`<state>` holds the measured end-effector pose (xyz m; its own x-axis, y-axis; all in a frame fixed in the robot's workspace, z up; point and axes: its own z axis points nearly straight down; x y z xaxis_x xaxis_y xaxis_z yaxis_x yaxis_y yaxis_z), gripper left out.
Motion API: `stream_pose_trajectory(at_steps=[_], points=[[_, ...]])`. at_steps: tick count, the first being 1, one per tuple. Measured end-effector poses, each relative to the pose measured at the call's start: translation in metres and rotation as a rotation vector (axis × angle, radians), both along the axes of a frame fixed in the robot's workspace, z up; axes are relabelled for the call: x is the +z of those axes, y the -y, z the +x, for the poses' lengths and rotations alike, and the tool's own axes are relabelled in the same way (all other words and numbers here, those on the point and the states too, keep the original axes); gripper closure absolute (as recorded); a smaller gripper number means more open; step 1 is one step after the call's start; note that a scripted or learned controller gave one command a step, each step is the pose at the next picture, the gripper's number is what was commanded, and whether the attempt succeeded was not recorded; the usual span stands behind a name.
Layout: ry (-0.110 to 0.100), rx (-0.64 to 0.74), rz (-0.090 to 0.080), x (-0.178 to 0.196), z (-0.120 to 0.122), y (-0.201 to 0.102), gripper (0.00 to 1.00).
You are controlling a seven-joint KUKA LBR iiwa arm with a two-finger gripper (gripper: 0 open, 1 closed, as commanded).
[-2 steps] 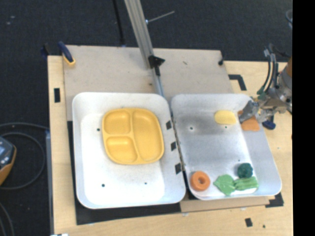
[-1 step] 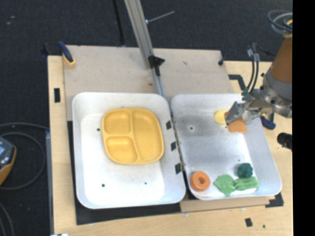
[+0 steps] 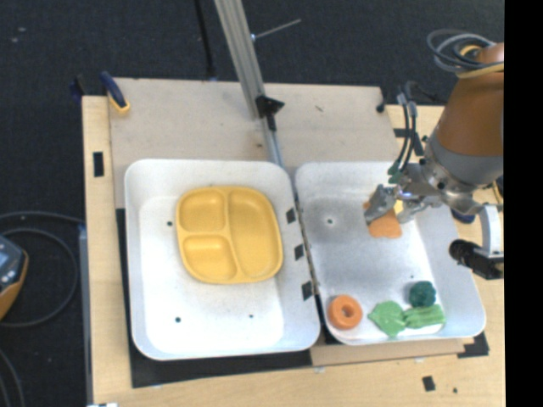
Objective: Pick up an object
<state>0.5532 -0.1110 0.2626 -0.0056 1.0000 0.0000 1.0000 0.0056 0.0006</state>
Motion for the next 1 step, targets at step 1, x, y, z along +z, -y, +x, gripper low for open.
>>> stream_pose_trajectory(at_steps=[1], points=[[-0.001,0.001,0.001,-0.0125,-0.014,-0.0499,1.0]])
